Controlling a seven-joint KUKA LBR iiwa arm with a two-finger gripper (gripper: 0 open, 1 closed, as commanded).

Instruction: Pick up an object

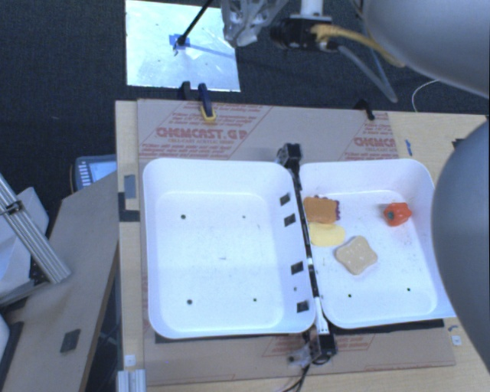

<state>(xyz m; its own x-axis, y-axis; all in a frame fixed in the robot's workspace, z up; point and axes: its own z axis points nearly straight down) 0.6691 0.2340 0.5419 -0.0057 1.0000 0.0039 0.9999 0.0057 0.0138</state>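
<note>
Since nothing is gripped yet, candidates lie in the right bin [417,302]: nearest, a tan toast piece [356,255], probably light, stiff, best pinched across its edges; then a flat yellow slice [327,235] (hard to get under); an orange-brown piece [321,210]; a red-orange piece [396,214]. Claw [246,21] hangs beyond the counter [253,126], state unreadable.

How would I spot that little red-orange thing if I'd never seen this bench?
Look in the right-hand white bin. Three pieces cluster near its left wall: an orange block, a yellow disc and a tan toast-shaped piece. The red-orange thing sits alone, further right, the only reddish one.
</note>
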